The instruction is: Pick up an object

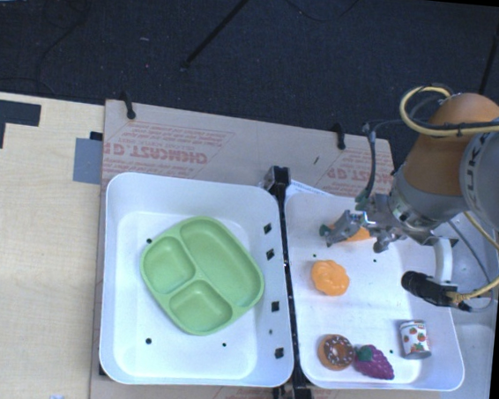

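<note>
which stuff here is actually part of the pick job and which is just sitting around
Part of the job:
- the hand, low over the right bin
- candidates in that bin: small orange piece by the hand, orange lump, donut, purple grapes, small can

Just lying about:
- green divided plate in the left bin
- cardboard sheet under the bins

The arm reaches in from the right, its gripper point(359, 230) low over the far part of the right bin point(447, 348), beside a small orange piece point(361, 235). Nearer lie an orange ball point(330, 277), a doughnut point(336, 351), purple grapes point(374, 361) and a small can point(415, 338). The left bin point(120, 331) holds a green divided plate point(202, 274).
</note>
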{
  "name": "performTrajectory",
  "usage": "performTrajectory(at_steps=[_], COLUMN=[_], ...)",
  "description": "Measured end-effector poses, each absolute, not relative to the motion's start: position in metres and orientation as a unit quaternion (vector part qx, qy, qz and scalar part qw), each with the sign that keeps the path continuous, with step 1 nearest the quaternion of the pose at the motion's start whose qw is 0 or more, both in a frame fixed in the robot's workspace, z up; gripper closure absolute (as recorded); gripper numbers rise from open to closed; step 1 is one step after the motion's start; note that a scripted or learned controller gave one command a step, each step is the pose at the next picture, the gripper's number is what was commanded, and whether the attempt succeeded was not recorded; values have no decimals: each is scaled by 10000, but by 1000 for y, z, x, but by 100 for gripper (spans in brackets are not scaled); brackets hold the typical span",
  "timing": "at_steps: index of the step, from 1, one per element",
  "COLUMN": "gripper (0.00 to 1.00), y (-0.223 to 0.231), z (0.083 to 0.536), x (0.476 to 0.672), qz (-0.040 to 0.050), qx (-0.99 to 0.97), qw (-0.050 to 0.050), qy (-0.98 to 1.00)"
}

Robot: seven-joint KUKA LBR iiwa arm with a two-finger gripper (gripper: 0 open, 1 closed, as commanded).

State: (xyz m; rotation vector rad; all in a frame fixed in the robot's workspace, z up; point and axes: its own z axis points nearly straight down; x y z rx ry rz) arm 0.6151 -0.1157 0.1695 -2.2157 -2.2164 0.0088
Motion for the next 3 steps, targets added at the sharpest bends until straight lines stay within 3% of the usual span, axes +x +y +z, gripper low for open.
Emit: performTrajectory(at_steps=[1, 2, 3], gripper=[0, 0, 100], y=[-108, -107, -108], z=[112, 86, 97], x=[620, 619, 619], qz=[22, 16, 17], qx=[-7064, -7067, -7077], qw=[34, 20, 24], qy=[-7078, -7075, -7065])
